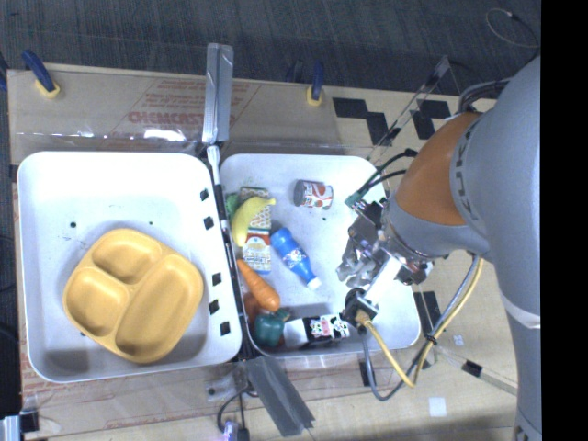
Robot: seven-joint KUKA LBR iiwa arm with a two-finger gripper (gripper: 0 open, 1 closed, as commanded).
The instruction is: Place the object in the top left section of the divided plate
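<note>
Clutter fills the left half of the right bin (404,333), and all of it lies apart from the gripper (361,283), which hangs over that bin's right part with nothing visible between its fingers; whether they stand apart or together cannot be told from this slant. Nearest to it are a blue bottle (294,256) lying tilted toward the bin's middle and a black-and-white carton (322,329) against the near wall, just below the wrist. A small red-and-white can (313,194) lies on its side near the far wall. Along the left wall, from far to near, sit a banana (246,217), a red-labelled white packet (258,249) touching it, a carrot (260,287) and a dark green pepper (269,327). That makes seven loose things, one of each. One yellow divided plate (134,292) with three sections rests in the left bin (55,177), slightly below its middle, well apart from the arm. A metal divider (217,95) runs between the two bins
</note>
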